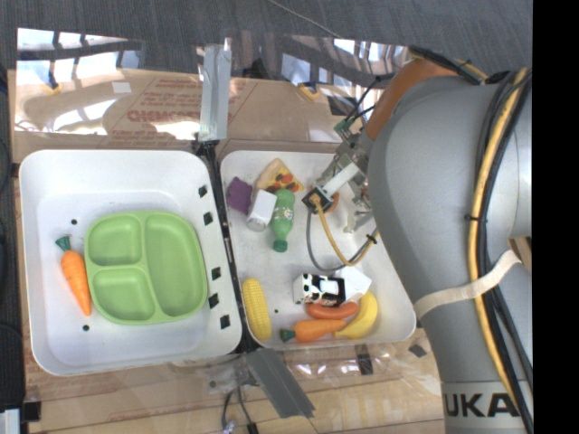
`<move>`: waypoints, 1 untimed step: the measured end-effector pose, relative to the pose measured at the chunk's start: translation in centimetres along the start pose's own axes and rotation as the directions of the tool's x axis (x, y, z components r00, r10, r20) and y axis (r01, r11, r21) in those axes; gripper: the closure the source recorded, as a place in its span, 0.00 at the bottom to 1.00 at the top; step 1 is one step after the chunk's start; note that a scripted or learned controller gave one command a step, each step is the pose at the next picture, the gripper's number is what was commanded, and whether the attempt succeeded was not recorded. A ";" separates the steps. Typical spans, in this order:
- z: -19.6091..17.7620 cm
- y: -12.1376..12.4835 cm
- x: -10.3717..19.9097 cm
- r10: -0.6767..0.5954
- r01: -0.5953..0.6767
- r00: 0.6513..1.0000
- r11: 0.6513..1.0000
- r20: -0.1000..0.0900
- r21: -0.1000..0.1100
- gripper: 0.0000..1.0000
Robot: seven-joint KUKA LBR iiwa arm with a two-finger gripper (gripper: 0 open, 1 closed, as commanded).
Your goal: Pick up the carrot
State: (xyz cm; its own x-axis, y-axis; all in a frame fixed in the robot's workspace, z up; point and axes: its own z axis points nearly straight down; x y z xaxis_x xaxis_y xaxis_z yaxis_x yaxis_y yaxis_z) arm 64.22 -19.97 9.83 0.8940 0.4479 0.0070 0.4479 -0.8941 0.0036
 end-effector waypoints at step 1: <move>-1.2 -0.2 0.4 -0.014 0.014 1.000 1.000 -0.003 0.002 1.00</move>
